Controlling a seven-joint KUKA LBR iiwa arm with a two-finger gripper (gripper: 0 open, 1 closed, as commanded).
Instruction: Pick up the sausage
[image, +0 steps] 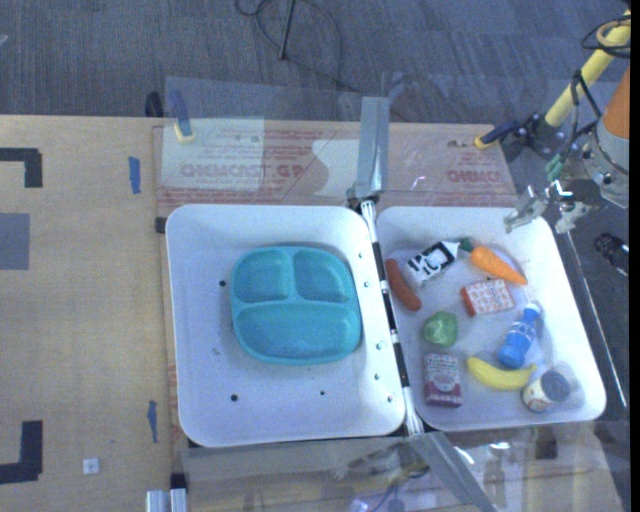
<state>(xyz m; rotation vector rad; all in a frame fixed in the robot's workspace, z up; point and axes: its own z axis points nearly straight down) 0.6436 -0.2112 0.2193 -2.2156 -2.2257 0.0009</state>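
One sausage (403, 284) lies along the right bin's (585, 352) left wall; the gripper (545, 205), fingers spread and holding nothing, hovers over the far right corner. Descend straddling its narrow width, clear of the black-and-white carton (432, 261).

Two white bins side by side. Left bin (200, 400): a teal divided plate (295, 303). Right bin (580, 330): sausage (403, 284) at its left wall, carrot (497, 264), green pepper (440, 327), banana (499, 373), blue bottle (519, 338). Gripper (548, 205) hovers at the bin's far right corner, well apart from the sausage.
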